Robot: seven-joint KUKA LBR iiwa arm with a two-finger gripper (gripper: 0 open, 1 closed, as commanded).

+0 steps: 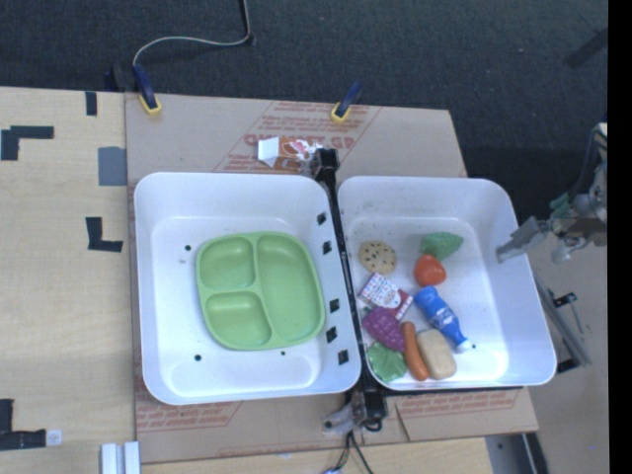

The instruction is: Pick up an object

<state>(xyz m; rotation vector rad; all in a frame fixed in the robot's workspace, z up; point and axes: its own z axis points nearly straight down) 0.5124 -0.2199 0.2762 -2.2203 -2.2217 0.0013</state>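
Bright, even light w/ soft shadows; slightly soft focus overall.

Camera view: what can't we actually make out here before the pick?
- Gripper: at the camera view's right edge, small and blurred; finger state unreadable.
- Arm beyond the wrist: cut off by that edge.
- Small packet in the right bin: print too small to read.
- Purple item and green leaf: partly overlapped by the carrot; full shapes hidden.
- Label on the cardboard above the bins: too small to read.
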